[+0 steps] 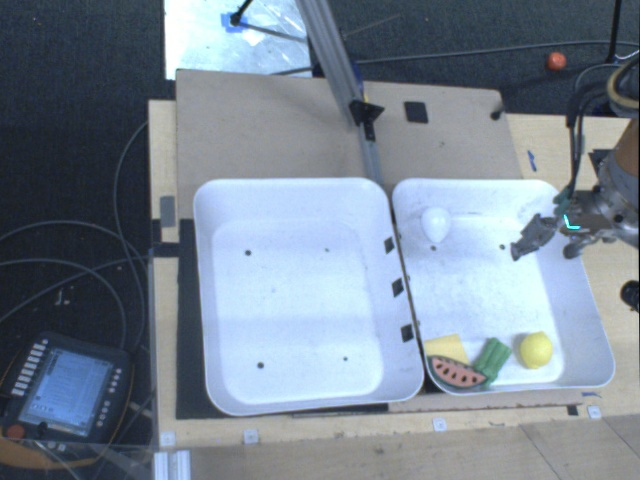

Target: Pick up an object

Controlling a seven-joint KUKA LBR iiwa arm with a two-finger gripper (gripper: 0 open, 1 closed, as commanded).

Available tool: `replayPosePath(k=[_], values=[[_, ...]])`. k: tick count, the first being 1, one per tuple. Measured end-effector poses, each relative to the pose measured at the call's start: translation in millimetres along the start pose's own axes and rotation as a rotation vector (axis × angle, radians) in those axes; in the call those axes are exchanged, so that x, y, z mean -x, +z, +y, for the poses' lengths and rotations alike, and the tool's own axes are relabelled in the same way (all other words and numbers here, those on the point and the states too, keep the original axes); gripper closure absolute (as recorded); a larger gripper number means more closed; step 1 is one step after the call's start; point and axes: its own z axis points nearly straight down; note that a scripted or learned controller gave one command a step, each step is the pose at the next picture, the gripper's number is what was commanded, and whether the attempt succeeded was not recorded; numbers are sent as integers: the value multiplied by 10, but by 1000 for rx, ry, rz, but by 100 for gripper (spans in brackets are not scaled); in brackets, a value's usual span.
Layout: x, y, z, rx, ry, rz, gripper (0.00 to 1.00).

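Grey arm (pixel 622 183) reaches over the right bin (pixel 575 298); jaws (pixel 545 236) spread apart, holding nothing.

Robotics lab: teach pendant (pixel 65 386), floor cables (pixel 130 168), tripod (pixel 262 13).

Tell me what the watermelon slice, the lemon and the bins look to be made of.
Watermelon slice: probably moulded plastic toy food; flat painted red with black seed dots and a green rim.
Lemon: likely plastic too; uniform bright yellow, faint sheen.
Bins: apparently thin formed white plastic; rounded corners, smooth matt walls, speckled with scuffs.
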Motion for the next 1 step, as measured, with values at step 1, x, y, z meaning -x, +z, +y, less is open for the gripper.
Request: replayPosePath(k=[1], values=[[0,0,0,0,0,0,0]])
